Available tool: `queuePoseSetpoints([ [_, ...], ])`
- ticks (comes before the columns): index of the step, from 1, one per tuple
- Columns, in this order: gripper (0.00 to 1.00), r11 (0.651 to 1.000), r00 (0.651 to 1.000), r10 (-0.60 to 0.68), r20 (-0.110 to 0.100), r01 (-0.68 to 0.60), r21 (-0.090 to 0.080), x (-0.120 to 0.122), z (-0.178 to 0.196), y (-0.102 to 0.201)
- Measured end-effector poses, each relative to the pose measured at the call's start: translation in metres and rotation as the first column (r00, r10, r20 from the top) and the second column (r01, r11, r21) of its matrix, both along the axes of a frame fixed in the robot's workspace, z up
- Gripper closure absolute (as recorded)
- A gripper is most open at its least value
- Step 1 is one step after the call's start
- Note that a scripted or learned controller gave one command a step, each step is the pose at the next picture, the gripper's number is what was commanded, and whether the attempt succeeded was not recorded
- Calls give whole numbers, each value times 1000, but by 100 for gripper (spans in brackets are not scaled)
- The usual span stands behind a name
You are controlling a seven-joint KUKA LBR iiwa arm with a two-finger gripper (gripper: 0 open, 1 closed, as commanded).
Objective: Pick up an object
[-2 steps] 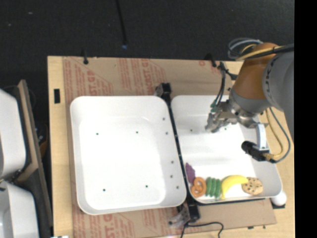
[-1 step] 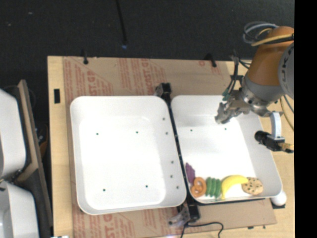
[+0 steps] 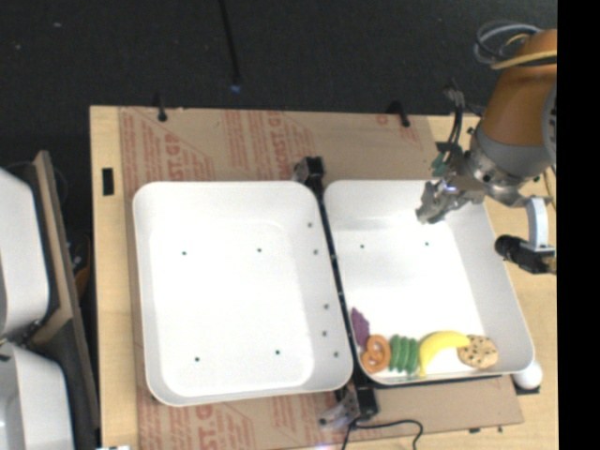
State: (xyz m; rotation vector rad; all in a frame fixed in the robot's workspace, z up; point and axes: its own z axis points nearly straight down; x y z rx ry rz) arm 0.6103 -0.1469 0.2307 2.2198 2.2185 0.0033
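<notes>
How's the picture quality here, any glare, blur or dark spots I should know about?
In the camera view, the two white bins are bright and nearly washed out, with soft shadows along their walls; the claw looks small and smeared, so its detail is lost; the toy food at the right bin's near edge is soft but readable by colour; the background beyond the bench is almost black.

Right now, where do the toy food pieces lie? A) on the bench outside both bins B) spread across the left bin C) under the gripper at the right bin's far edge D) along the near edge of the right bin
D: the pretzel, green piece, banana and cookie line the right bin's near edge, apart from the gripper at its far edge.
</notes>
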Motion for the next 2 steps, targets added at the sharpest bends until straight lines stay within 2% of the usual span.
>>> queuePoseSetpoints([
  [2, 100, 1000, 1000, 5, -2, -5, 2, -14, 13, 116],
])
